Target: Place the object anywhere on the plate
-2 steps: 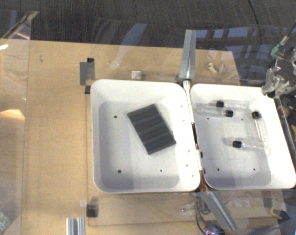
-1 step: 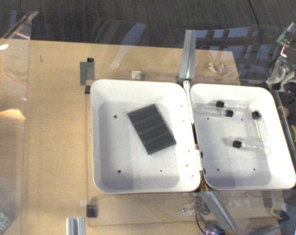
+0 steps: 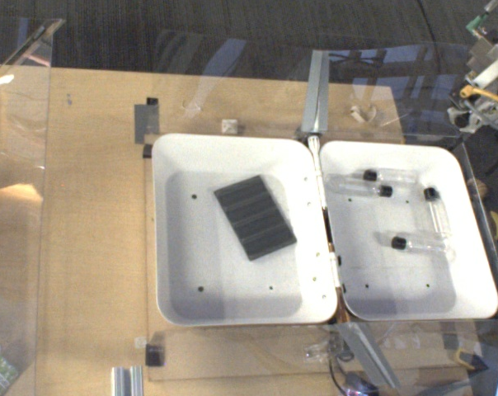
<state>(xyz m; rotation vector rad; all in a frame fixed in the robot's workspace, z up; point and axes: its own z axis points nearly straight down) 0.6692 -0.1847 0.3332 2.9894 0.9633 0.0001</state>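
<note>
A dark grey ribbed rectangular plate [image 3: 255, 217] lies flat and turned at an angle in the middle of the left white bin [image 3: 171, 246]. Several clear plastic tubes with black caps lie in the right white bin [image 3: 472, 295]. One tube [image 3: 391, 176] lies crosswise near the bin's back, and a second tube [image 3: 356, 187] sits just in front of it. A third tube [image 3: 438, 217] lies lengthwise toward the right wall. Another tube [image 3: 418, 244] rests crosswise near the bin's centre. Nothing rests on the plate.
A grey metal bar [image 3: 316, 93] runs back from the seam between the bins. Small black blocks [image 3: 152, 104] and a small white cube [image 3: 229, 126] sit on the wooden bench. Cables and hardware [image 3: 486, 73] crowd the far right corner.
</note>
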